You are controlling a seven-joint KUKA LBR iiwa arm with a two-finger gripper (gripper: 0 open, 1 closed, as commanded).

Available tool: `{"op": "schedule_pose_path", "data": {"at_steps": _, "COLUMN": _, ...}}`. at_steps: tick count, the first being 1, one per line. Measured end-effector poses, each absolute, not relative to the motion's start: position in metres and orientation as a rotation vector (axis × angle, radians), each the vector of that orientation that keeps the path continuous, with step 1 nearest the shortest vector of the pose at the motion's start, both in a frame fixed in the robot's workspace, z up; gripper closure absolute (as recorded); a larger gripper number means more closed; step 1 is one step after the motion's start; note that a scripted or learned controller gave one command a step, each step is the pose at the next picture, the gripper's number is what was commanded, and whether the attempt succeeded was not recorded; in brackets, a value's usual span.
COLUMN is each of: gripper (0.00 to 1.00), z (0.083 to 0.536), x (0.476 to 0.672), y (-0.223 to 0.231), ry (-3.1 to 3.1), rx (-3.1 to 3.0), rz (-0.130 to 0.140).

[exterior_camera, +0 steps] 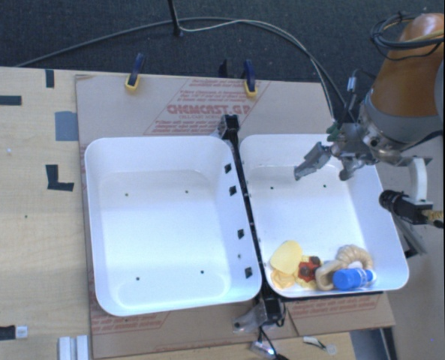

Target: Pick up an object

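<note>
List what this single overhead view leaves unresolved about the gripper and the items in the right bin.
- Gripper: seen above the right bin; its height over the floor cannot be judged from one slanted view.
- Pile at the bin's near edge: the yellow piece, a small red item, the tan ring and the blue object overlap, so what each one is stays too small to tell.
- Arm: cut off by the right edge.
</note>
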State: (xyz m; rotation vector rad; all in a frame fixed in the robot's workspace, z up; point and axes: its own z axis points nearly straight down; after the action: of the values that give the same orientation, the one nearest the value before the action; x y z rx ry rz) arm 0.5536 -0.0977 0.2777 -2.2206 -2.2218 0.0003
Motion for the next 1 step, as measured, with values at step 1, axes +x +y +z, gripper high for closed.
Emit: {"op": "schedule_pose_path", "data": {"at_steps": 1, "gripper": 0.00, "z": 0.1329, "x": 0.5536, "y": -0.1046, "ry": -2.213, "rx": -2.215, "rz": 0.013}}
